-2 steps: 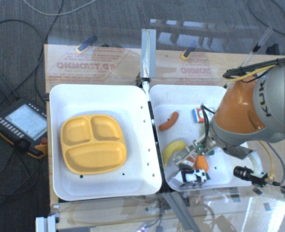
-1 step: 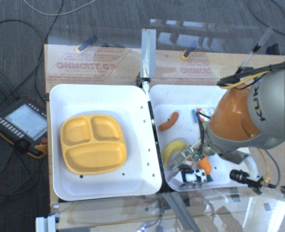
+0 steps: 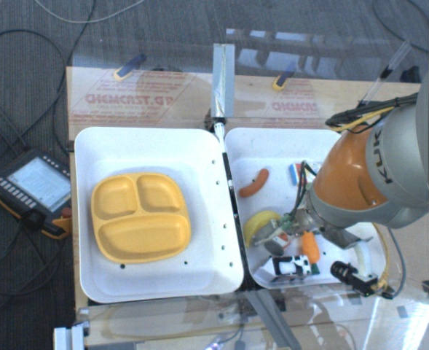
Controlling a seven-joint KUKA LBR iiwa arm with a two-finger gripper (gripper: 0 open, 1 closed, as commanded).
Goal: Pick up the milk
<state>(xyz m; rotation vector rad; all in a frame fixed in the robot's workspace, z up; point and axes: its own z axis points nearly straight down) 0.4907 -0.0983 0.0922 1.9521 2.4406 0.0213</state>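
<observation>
Gripper (image 3: 285, 228) state you cannot tell; it hovers near the milk (image 3: 290, 266), which lies by the right bin's front wall. Carrot (image 3: 311, 248) crowds it, so you risk a wrong grab.

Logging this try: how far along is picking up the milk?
Done: the arm has reached over the right bin. In hand: its gripper is low among the items, near the milk. Left: the milk lies on the bin floor, not lifted.
</observation>
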